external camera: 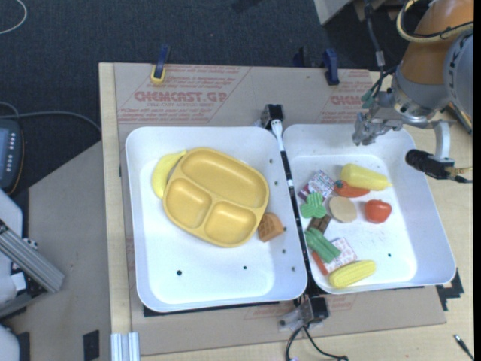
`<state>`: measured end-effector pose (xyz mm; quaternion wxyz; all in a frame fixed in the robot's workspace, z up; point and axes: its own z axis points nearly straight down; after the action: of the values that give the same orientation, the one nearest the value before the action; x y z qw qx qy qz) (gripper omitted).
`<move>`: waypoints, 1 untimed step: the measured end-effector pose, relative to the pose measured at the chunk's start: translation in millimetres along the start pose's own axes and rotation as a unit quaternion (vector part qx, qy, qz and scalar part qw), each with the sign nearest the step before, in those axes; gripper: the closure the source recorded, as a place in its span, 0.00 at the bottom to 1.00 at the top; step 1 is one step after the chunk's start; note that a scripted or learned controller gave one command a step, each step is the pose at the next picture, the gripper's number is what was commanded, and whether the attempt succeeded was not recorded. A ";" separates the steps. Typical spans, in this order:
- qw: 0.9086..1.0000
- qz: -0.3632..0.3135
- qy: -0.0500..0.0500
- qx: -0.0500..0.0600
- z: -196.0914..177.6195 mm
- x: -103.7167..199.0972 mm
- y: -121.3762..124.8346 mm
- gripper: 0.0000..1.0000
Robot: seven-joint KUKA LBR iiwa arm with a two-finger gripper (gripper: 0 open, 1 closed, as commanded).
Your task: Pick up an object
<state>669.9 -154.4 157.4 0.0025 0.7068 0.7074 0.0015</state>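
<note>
White plastic forms two shallow bins that sit side by side on a cardboard-covered tabletop [225, 89]. The grey arm with an orange band [436, 28] reaches in from the right, and its end effector [370, 130] hangs over the far rim of the right bin [432, 239]; whether it is wide or narrow cannot be told from this angle, and nothing is seen in its grasp. The candidate objects lie below and toward the viewer from it. Nearest is a yellow toy pepper-like piece [364, 177], its long axis running left to right, almost directly in front of the end effector. Just beyond that sit a red toy tomato [378, 210], a tan round disc [343, 210], green toy pieces [316, 205] and small printed packets [322, 183]; a yellow toy corn cob [352, 274] rests near the close edge. The left bin [150, 269] holds a yellow three-compartment plastic tray [216, 195] lying over a yellow flat piece [161, 173], with a small brown bread-like toy [270, 227] touching the tray's right corner. The likely next move is a short descent toward the viewer onto the pepper-like piece.
</note>
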 end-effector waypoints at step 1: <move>1.000 0.000 0.000 -0.001 -45.1 -3.8 5.2 1.00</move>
<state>674.9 -158.2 202.5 0.0033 0.7068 0.7074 0.0017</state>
